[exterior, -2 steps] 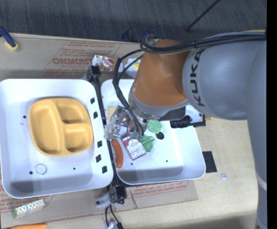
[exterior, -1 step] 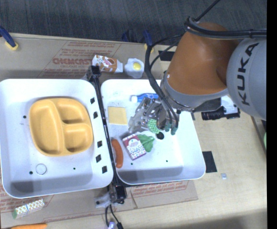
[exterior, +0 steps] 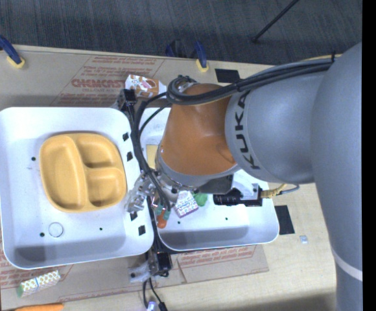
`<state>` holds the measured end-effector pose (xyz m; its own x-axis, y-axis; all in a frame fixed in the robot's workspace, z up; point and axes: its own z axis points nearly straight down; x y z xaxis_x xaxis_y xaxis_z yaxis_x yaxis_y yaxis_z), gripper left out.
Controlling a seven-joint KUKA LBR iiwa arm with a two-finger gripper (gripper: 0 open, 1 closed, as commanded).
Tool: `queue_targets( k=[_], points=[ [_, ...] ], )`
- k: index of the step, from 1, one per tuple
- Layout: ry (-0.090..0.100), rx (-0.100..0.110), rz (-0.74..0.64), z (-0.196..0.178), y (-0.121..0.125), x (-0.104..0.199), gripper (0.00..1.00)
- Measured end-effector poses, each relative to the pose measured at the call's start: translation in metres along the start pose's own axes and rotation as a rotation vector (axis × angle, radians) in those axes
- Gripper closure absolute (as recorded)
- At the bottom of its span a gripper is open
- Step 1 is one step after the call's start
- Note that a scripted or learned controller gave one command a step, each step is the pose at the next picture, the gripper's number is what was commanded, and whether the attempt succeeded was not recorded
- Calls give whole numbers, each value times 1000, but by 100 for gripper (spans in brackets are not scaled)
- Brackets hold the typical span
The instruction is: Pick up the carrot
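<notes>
Two bins lie before you: the left bin holds a yellow tray; the gripper hangs over the right bin's left edge, grip state unreadable.

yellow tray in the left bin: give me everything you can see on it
The yellow tray is a rounded-corner rectangle that looks like smooth moulded plastic, mustard yellow, with a raised rim. Ridges split it into three wells: one long well along its left side and two smaller ones stacked on its right. All three wells look bare. It lies flat, right side up, on the floor of the left white bin, roughly centred. Only the bin floor touches it; the gripper sits off its right edge.
</notes>
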<state>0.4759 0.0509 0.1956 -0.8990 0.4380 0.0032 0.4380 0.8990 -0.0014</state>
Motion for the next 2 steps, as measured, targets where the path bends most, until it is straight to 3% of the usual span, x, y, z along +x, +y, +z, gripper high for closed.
queue_targets(
  k=[1, 2],
  points=[
    [-6, -1, -272, -97, -42, -53, 100],
    [0, 0, -371, -8, -4, -12, 100]
  ],
)
